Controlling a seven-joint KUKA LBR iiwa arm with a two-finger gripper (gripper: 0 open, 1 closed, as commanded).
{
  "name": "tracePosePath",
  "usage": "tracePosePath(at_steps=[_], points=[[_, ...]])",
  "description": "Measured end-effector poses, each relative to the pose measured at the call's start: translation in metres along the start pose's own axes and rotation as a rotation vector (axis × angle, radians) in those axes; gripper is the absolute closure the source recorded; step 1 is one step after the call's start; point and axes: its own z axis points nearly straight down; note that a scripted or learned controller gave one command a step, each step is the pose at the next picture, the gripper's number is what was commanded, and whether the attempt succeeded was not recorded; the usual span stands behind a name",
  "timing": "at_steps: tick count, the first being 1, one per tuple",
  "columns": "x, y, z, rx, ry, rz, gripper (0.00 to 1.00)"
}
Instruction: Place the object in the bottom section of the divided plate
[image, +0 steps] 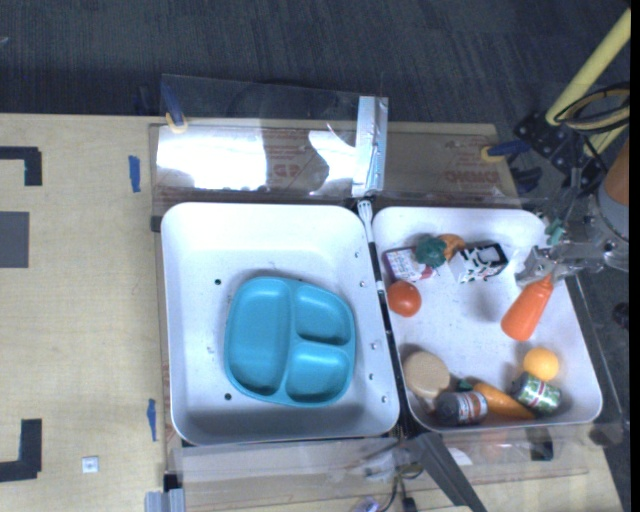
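Observation:
The blue divided plate (290, 340) lies in the left bin (190, 240), with one long section on its left and two smaller ones on its right. My gripper (548, 268) hangs over the right bin's (460, 225) right side. It is shut on the narrow top of an orange bottle (526, 308). The bottle slants down and to the left from the gripper, over the bin floor. Every section of the plate is bare.
The right bin also holds a red ball (404, 298), a green and orange toy (436, 248), a black-and-white piece (482, 262), a yellow ball (541, 362), a tan disc (426, 372), a dark bottle (460, 406) and a green can (538, 394). A clear panel (270, 150) stands behind the left bin.

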Motion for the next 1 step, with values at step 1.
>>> tracePosePath(at_steps=[1], points=[[0.0684, 0.1113, 0.0057, 0.001, 0.002, 0.030, 1.00]])
